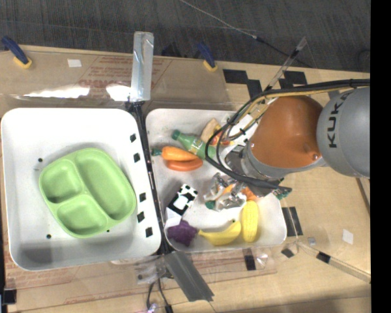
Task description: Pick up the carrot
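Carrot [181,158] is lying in the right bin [158,126], near its left wall, well left of the tool [225,194], whose grip I cannot tell. Descending here is risking closing on the smooth curved banana [225,233] or purple piece [181,232] instead. Tapered glossy plastic is likely slipping from a loose pinch.
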Controlling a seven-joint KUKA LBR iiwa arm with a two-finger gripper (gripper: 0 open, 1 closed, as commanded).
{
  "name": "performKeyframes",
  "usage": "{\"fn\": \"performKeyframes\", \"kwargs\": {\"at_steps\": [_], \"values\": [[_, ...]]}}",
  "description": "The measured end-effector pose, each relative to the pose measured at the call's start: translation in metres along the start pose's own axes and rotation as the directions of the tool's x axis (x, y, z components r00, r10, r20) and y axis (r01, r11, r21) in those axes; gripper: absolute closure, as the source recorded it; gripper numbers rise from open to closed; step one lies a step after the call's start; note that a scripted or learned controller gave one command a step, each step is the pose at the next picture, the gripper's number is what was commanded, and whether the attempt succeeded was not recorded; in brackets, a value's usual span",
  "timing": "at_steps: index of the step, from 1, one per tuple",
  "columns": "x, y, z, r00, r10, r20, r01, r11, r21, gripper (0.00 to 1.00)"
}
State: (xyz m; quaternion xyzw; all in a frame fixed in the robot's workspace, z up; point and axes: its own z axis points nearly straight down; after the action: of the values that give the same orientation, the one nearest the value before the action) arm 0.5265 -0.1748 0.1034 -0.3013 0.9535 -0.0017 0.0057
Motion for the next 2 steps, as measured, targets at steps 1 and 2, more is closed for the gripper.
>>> {"fn": "performKeyframes", "kwargs": {"at_steps": [1,2], "values": [[-0.054,0.019,-0.092,0.991,-0.130,-0.004,0.130,0.991,-0.003,1.00],[-0.069,-0.024,-0.109,0.996,0.084,-0.007,-0.084,0.996,-0.003,1.00]]}}
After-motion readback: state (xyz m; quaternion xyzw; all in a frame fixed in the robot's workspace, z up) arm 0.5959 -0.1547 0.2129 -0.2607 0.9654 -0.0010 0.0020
